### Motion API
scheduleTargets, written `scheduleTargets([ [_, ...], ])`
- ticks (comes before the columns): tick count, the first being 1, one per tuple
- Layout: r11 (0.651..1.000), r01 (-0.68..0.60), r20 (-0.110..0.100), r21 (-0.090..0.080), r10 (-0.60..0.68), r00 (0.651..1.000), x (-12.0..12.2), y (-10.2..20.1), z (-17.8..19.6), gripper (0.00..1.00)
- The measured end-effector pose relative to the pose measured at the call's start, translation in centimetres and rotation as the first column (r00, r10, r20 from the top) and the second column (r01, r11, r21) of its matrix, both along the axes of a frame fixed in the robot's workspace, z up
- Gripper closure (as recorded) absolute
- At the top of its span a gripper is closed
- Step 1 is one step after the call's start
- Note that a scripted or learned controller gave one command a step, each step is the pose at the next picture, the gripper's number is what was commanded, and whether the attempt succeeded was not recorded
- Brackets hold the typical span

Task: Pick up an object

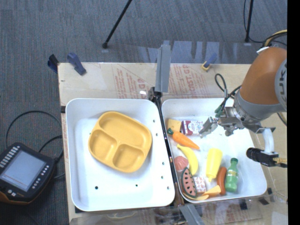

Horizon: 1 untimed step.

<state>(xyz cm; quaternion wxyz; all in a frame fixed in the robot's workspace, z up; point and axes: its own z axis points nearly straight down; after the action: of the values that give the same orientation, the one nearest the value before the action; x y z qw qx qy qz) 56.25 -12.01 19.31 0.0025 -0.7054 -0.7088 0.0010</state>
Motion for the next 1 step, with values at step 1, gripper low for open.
scheduleTargets([
  [1, 0.999, -0.045, -0.001, 0.001, 0.045, 0.999, -1.29, -4.36, -10.78, 0.00],
])
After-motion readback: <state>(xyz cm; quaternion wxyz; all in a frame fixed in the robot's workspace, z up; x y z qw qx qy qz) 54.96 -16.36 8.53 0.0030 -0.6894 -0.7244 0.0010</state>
